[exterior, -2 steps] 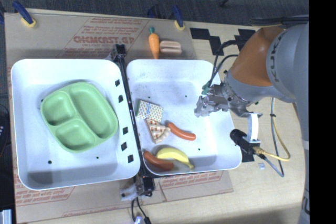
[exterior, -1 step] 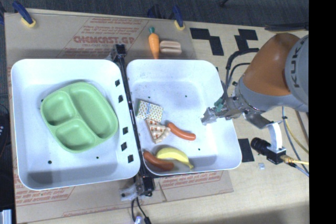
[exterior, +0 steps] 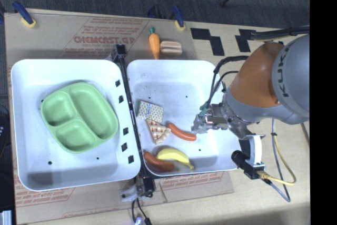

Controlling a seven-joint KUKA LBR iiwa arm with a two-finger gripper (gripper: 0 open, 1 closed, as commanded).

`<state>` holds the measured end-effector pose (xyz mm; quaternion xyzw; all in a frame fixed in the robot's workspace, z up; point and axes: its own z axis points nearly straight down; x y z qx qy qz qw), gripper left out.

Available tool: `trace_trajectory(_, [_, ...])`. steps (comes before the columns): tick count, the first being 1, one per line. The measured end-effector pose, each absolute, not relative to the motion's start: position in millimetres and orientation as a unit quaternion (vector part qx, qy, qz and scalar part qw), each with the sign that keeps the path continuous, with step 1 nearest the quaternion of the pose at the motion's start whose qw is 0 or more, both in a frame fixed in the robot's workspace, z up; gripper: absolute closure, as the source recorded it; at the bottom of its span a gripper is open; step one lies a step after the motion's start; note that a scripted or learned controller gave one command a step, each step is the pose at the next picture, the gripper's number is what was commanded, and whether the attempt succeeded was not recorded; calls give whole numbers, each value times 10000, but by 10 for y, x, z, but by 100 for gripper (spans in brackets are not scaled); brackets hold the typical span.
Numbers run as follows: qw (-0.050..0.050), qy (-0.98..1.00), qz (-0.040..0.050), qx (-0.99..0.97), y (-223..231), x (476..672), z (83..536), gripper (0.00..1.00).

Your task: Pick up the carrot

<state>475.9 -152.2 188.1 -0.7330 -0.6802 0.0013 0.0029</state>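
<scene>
The carrot (exterior: pixel 154 43), orange with a green top, lies on the cardboard-covered bench just behind the right bin's (exterior: pixel 174 65) far rim, outside both bins. My gripper (exterior: pixel 204 119) hangs low inside the right bin near its right side, well in front and to the right of the carrot. It sits just right of a red sausage (exterior: pixel 181 133). The wrist body hides its fingertips, and nothing is visibly held.
A small bun-like toy (exterior: pixel 171 48) lies right beside the carrot. The right bin also holds a cracker (exterior: pixel 150 110), a waffle wedge (exterior: pixel 156 130), a banana (exterior: pixel 174 156) and a second sausage (exterior: pixel 158 163). A green divided plate (exterior: pixel 79 116) rests in the left bin (exterior: pixel 29 76).
</scene>
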Motion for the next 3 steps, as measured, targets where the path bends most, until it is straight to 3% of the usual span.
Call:
trace_trajectory(1, [7,-7166,5,-6975,-1999,4762,1839,100])
trace_trajectory(2, [6,-5950,8,-8037,-1513,4765,1915,100])
trace_trajectory(3, [3,-6104,4,-7921,-1915,4762,1829,100])
